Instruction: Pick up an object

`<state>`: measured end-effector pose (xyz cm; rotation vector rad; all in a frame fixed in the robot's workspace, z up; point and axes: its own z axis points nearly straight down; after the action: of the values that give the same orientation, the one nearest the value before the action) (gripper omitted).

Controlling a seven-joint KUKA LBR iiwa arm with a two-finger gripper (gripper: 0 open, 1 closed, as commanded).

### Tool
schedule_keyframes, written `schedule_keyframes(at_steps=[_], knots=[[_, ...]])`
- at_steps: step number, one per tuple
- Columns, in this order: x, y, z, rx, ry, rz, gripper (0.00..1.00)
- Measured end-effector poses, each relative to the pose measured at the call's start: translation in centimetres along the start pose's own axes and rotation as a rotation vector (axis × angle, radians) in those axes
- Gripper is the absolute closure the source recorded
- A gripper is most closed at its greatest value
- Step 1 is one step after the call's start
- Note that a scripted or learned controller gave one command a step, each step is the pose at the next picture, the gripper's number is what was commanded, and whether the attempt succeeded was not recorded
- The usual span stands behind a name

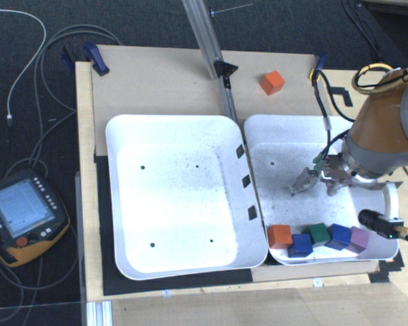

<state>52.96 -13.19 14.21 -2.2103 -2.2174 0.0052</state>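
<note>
Several small blocks lie in a row along the near edge of the right bin [279, 141]: an orange block [280, 235], a blue block [300, 244], a green block [319, 233], a second blue block [340, 236] and a purple block [359, 238]. My gripper [318, 184] hangs over the middle of the right bin, above and behind that row. It is open, its two fingers spread apart with nothing between them. The grey and orange arm [384, 124] reaches in from the right.
The left bin [170, 195] sits beside the right one. A lone orange cube [273, 82] rests on the bench behind the bins. A metal pole [202, 26] rises at the back. A teach pendant [20, 212] lies on the floor at the left.
</note>
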Motion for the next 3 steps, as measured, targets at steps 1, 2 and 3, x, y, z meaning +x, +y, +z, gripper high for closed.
schedule_keyframes(at_steps=[1, 2, 3], knots=[[3.4, 2.1, 4.5, -0.003, -0.001, -0.001, 0.0], [3.1, 2.2, 3.2, -0.01, -0.003, 0.002, 1.0], [3.2, 2.3, 2.1, -0.013, -0.003, 0.002, 1.0]])
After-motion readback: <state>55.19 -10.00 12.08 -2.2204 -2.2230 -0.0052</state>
